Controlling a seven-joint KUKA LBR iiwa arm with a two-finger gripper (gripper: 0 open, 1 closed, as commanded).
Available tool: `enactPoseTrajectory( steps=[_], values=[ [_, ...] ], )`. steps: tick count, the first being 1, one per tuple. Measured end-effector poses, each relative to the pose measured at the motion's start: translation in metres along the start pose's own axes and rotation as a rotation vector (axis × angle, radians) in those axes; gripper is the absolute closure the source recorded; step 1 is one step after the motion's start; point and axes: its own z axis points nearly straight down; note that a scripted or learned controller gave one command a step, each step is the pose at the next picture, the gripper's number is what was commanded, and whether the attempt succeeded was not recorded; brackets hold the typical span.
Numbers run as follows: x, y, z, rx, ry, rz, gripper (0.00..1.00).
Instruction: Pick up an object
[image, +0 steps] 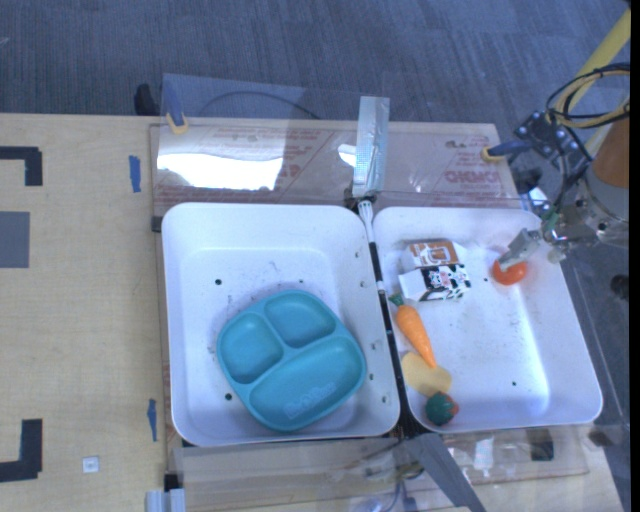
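Left bin (190, 300): a teal divided plate (290, 357) is seen lying flat. Right bin (560, 370): a small printed carton (436, 270), a toy carrot (415, 333), a yellow piece (427, 377) and a dark green ball (440, 407) are noted along its left side. Tool (522, 248) is positioned at the far right rim, just above a small orange-red object (508, 271); its opening cannot be told, nor any hold.

Just one fixed camera here, mounted above the bench (70, 300) and looking down at a slant. It sits far enough back to fit both white bins (185, 330), with the arm (600, 190) poking in from the right.
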Motion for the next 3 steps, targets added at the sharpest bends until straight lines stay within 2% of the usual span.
enactPoseTrajectory(
  steps=[1,2,3],
  values=[
    [0.012,0.023,0.07,-0.014,0.01,-0.039,0.0],
    [0.007,0.022,0.057,-0.018,0.0,-0.035,1.0],
    [0.107,0.058,-0.027,-0.015,-0.003,-0.15,1.0]
  ],
)
